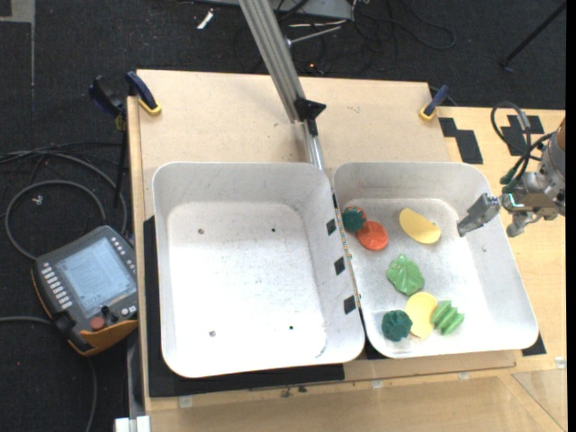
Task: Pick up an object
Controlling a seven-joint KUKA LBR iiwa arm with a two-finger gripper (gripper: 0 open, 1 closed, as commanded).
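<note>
Several small toy foods lie in the right bin (504,268). A red tomato with a green top (366,231) sits near the bin's left wall, and a yellow piece (419,226) lies just right of it. Lower down are a light green leafy piece (405,274), a pale yellow round piece (421,312), a dark green piece (394,325) and a bright green ridged piece (447,318). My gripper (499,219) hangs over the right bin's upper right part, open, with nothing between its fingers. It is to the right of the yellow piece and apart from it.
The left bin (171,241) stands beside the right one, with black tabs along the divider (345,259). A slanted metal pole (279,61) reaches down to the bins' back edge. Yellow clamps (148,106) hold the board corners. A teach pendant (85,282) lies on the floor at left.
</note>
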